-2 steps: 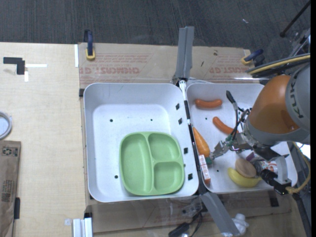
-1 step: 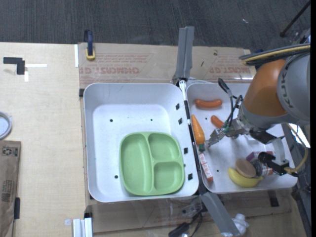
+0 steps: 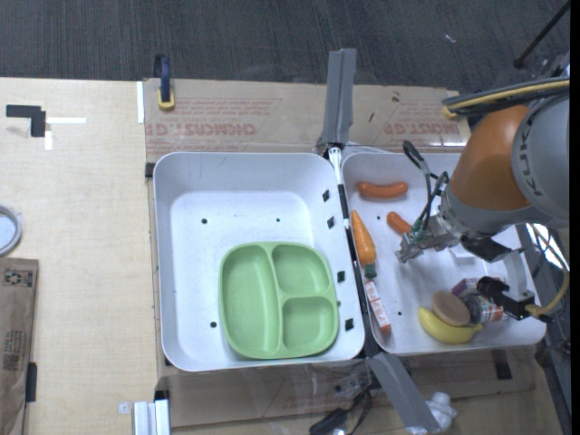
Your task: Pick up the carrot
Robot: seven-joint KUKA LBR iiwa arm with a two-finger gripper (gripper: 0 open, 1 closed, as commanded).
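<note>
Carrot (image 3: 363,238): light, hard, smooth; you grab its fat middle by the right bin's (image 3: 507,333) left wall.
Claw (image 3: 410,246): you can't tell how open; nothing seen in it.

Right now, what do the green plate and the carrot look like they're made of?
The green plate looks like smooth moulded plastic: one even pale green, with three rounded sections and soft edges. The carrot looks like a plastic toy, probably: its orange is very even and a bit shiny, with a small green tip. From this far away, I can't be sure it isn't real.
</note>
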